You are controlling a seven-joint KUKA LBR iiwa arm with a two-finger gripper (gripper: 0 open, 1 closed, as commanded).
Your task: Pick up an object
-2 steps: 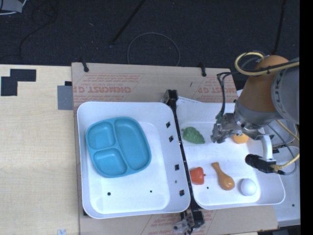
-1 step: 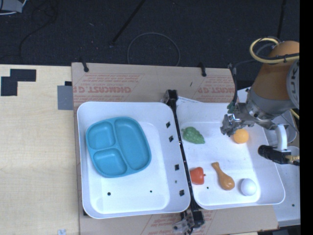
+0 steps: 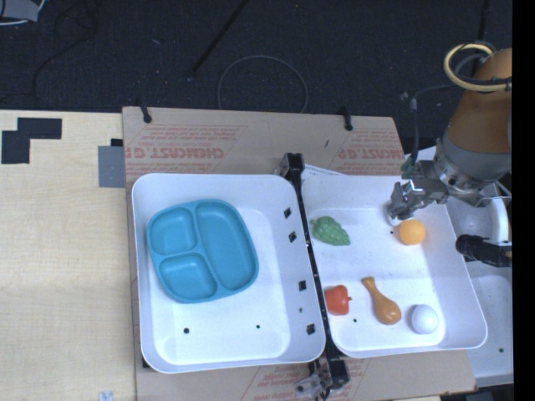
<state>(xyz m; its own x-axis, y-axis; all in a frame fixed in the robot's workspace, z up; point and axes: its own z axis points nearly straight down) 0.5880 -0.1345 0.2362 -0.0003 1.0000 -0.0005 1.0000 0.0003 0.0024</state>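
Camera view, pincer (image 3: 405,201): hangs over the right bin (image 3: 456,332), just above the orange ball (image 3: 411,232); I cannot tell its state.
Ball: free on the bin floor, untouched.
Risk: round ball may roll away if contact lands off-centre.

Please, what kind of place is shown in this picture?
Probably a robot lab bench for picking practice. Two white bins sit on cardboard, one holding a blue divided plate, the other toy food such as an orange ball. A robot gripper reaches in, and cables lie on the dark floor.
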